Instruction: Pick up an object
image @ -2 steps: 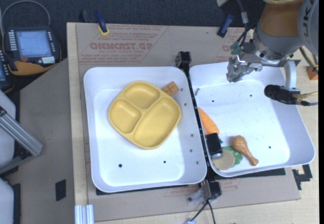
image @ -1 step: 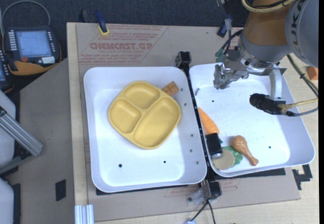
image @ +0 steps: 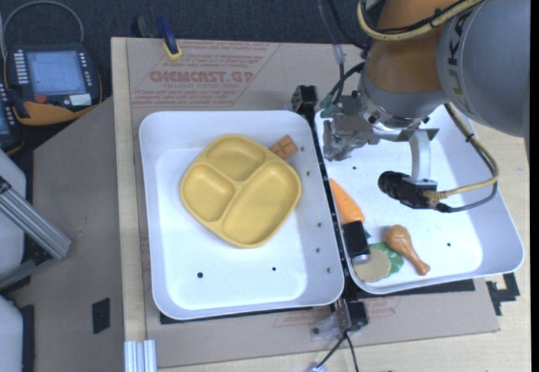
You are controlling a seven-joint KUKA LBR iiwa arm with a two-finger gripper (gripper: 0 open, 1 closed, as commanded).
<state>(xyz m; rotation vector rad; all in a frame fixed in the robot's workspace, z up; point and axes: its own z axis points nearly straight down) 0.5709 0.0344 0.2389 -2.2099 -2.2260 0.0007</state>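
No object is lifted yet, as far as I can see. The things that could be picked lie in the right bin (image: 493, 219): an orange carrot (image: 346, 201) at its left wall, a toy drumstick (image: 407, 247) near the front, and beside it a dark block (image: 355, 238) and a greenish round piece (image: 376, 266). The claw (image: 339, 139) hangs above the back left corner of this bin, apart from all of them; whether it is released or clenched I cannot tell. In the left bin (image: 164, 219) lies a yellow divided plate (image: 241, 189) with a small brown block (image: 284, 146) at its rim. So the reaching and the grasp are, I judge, both left to do.
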